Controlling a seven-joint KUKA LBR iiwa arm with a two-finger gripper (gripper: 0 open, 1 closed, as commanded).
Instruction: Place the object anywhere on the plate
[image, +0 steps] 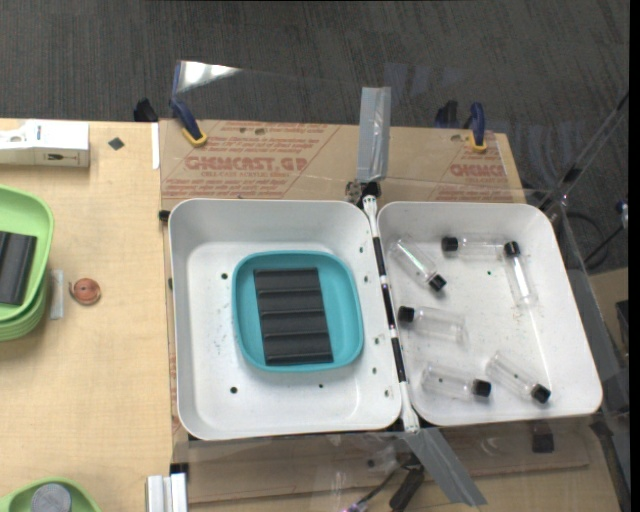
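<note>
The teal plate (345, 300) sits in the middle of the left white bin (200, 330), with bare white floor all round it. A black ribbed block (292, 316) lies on the plate and covers most of its flat centre, leaving the teal rim showing on every side.

Six clear vials with black caps lie on their sides in the right white bin (560, 330), all to the right of the plate and none touching it. The nearest vial (416, 265) lies aslant, just across the seam between the bins from the plate's upper right corner. The middle vial (438, 323) lies level with the plate's lower half, its cap pointing toward the plate. Farther right of the plate, the top vial (482, 243) lies crosswise and the upright-lying vial (519, 280) lies lengthwise beside it, their ends close together. Right of and below the plate, the low vial (452, 382) and the corner vial (518, 377) lie near each other, well apart from the plate.

To the plate's left, out on the wooden bench (110, 400), a small brown disc (86, 291) lies near a green dish (30, 265). Above the plate, cardboard (260, 160) lies under the bins, with a clamp (187, 125) on its far edge.
</note>
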